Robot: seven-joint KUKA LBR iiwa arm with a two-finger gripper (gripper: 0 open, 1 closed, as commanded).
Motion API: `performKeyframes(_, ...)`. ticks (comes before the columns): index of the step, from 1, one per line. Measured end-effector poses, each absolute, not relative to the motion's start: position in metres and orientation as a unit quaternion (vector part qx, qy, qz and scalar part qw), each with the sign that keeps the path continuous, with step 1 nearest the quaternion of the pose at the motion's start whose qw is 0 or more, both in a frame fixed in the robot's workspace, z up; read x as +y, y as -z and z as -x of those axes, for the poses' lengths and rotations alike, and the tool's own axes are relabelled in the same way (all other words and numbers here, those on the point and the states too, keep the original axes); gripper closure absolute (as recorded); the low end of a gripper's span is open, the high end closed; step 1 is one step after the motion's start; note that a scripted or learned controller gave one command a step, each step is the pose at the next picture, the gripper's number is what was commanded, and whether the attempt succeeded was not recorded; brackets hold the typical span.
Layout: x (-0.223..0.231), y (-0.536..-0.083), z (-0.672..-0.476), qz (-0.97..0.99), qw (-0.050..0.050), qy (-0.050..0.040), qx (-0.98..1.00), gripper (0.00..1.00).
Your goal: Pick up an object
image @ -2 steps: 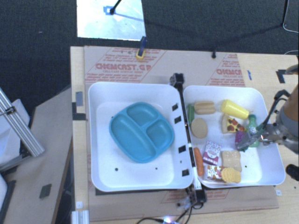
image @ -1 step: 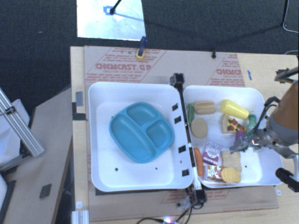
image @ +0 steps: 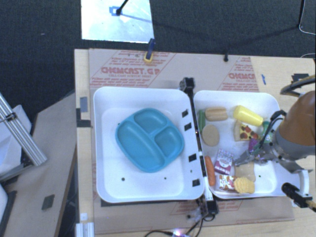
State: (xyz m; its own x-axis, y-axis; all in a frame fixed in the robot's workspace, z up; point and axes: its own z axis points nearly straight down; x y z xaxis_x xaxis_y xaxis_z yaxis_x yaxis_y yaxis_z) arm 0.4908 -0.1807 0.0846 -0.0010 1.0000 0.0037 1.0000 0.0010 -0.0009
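Note:
The right bin holds several toy foods: a brown bun, a yellow piece, a pizza slice, a tan round disc, an orange carrot, two small printed packets and a round cracker. A green piece lies along the bin's left wall. My gripper reaches in from the right, low over the bin's middle, just above a beige slice and right of the packets. Nothing is seen between its fingers.
The left bin carries a blue divided plate. A black divider with clips runs between the bins. My arm's grey wrist and orange band cover the right bin's right edge. A yellow and blue peg stands behind the bins.

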Motion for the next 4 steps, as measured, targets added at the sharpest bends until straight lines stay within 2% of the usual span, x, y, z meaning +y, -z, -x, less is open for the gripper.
performKeyframes(1, -0.182, -0.095, -0.493, 0.706, -0.003, 0.0017, -0.708, 1.00)
performKeyframes(2, -0.177, -0.147, -0.487, 0.705, -0.001, 0.0005, -0.709, 1.00)
performKeyframes(4, -0.171, -0.224, -0.494, 0.705, -0.001, 0.0003, -0.709, 1.00)
